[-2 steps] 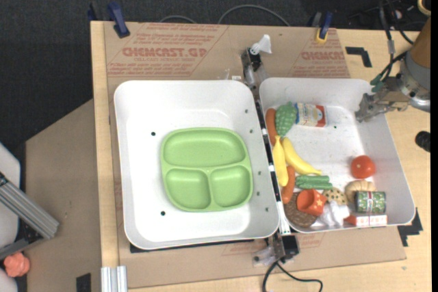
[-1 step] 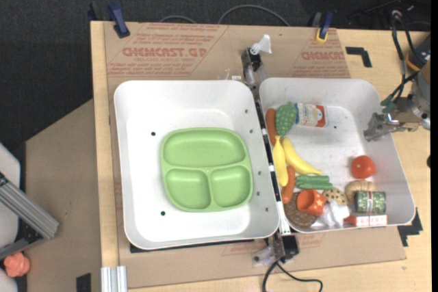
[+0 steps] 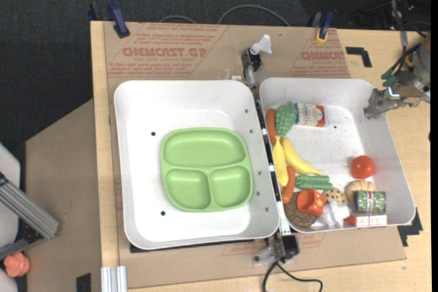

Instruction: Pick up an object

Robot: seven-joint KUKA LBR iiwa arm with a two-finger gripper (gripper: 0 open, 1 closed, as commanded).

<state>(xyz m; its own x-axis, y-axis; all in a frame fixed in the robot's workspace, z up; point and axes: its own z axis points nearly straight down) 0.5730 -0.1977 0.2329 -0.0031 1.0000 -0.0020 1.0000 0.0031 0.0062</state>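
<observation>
The counter is covered with brown cardboard that carries red printed letters, and two shallow white plastic bins sit on it side by side. The left bin has smooth walls and rounded corners, and it holds a light green plastic tray with three compartments, one long at the far side and two smaller at the near side. The right bin holds a group of toy foods. A yellow banana is curved and smooth; its long axis runs from the upper left to the lower right, and it lies near the left wall of this bin. Beside it lies a second yellow piece, and a long orange carrot is along the wall. A round red tomato rests apart, toward the right side. A small green can lies in the near right corner, next to a green cucumber. The tool is at the far right edge of the right bin, above its rim, and it is not possible to tell its state.
</observation>
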